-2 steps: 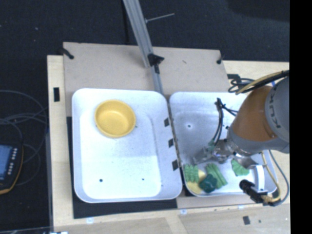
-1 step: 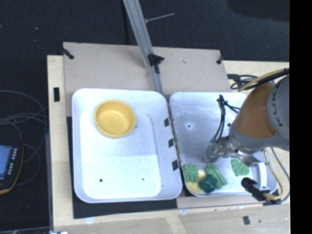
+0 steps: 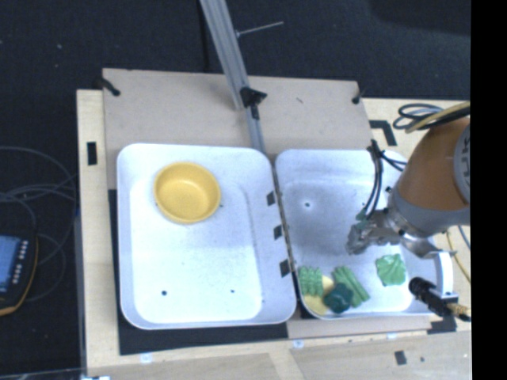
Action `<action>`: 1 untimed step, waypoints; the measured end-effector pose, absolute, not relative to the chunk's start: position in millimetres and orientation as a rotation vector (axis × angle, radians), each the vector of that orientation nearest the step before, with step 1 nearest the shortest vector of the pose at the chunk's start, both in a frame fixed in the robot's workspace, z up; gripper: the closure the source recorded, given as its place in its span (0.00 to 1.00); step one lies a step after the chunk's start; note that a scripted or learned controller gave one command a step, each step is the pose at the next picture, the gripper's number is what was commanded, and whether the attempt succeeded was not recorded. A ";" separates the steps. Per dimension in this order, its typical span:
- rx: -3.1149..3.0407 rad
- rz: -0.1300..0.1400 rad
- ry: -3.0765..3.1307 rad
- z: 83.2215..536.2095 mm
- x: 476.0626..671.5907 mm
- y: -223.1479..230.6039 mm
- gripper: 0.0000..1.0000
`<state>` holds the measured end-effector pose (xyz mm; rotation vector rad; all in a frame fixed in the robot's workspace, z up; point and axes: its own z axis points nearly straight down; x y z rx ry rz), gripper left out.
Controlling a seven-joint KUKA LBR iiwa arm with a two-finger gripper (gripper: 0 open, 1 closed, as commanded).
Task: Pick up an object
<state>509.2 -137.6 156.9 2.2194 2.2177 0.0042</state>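
Observation:
A yellow bowl (image 3: 188, 192) sits in the left bin (image 3: 142, 291), towards its back left. Along the front of the right bin (image 3: 317, 180) lie several green pieces: a light green block (image 3: 310, 279), a ridged green piece (image 3: 351, 284), a dark teal lump (image 3: 339, 299) and a light green leafy piece (image 3: 390, 269). A yellow scrap peeks out under the teal lump. My gripper (image 3: 364, 238) hangs low over the right bin, just behind the green pieces and left of the leafy one. Nothing shows between its fingers.
A grey metal rail (image 3: 226, 42) slants down from the top to the gap between the bins. Black cables (image 3: 376, 172) trail along the arm at the right bin's back right corner. A handheld pendant (image 3: 14, 267) lies off the bench at far left.

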 end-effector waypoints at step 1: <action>2.219 0.005 2.217 210.8 506.4 -147.8 1.00</action>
